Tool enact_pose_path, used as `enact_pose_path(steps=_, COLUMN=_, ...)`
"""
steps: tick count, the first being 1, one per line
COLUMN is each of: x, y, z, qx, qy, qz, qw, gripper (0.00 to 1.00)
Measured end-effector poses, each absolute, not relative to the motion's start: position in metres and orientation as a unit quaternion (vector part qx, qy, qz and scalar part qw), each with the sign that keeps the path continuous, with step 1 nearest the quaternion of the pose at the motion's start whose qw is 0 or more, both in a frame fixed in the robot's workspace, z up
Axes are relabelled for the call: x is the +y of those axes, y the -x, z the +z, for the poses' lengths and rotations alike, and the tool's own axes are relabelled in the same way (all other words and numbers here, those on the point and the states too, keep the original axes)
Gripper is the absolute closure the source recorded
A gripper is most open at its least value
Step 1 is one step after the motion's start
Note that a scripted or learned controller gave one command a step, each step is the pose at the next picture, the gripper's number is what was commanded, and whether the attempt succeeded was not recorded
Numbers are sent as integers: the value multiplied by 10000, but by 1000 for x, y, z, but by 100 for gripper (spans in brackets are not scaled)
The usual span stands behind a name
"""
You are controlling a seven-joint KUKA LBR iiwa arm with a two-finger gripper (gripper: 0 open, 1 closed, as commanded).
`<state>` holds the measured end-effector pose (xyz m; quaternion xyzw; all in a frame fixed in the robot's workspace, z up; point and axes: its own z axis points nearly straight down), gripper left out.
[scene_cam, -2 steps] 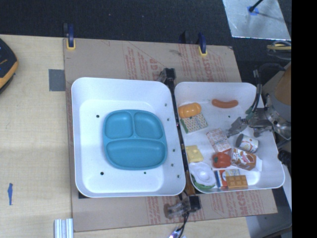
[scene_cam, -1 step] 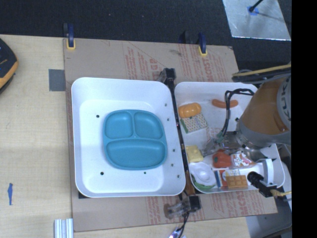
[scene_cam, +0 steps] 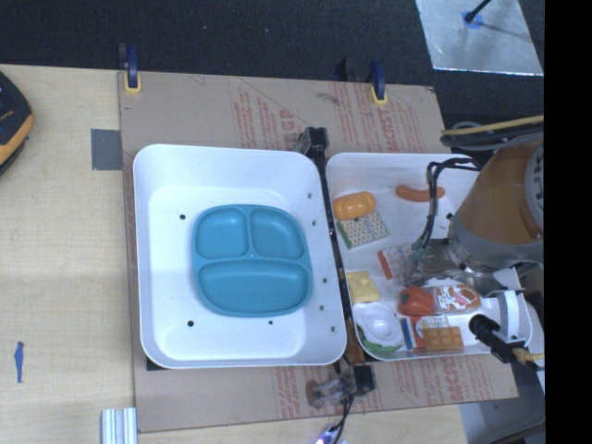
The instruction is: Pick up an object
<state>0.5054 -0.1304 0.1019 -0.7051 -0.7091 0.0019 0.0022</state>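
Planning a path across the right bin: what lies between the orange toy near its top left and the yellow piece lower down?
In the camera view, a small checkered card lies between the orange toy and the yellow piece.

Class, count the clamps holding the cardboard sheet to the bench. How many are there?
2, both on the sheet's far edge: one clamp at the left corner, one clamp near the right corner, beyond the right bin. The arm may hide others.

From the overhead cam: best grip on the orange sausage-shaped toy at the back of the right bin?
Pinch the orange sausage across its narrow middle, coming straight down. It lies flat and crosswise, apart from its neighbours, near the right bin's back wall.
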Motion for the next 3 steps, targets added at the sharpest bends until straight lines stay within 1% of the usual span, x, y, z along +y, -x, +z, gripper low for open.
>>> enact_pose_path(steps=1, x=-133, y=-537, z=179, qx=-7088, qy=7054, qz=-18, qw=-29, gripper=100)
enact_pose_path(steps=2, x=-132, y=-534, z=175, qx=-7085, qy=7057, qz=9, qw=10, gripper=0)
enact_pose_path(steps=3, x=-123, y=-537, z=87, qx=-7091, qy=7051, qz=28, qw=38, gripper=0)
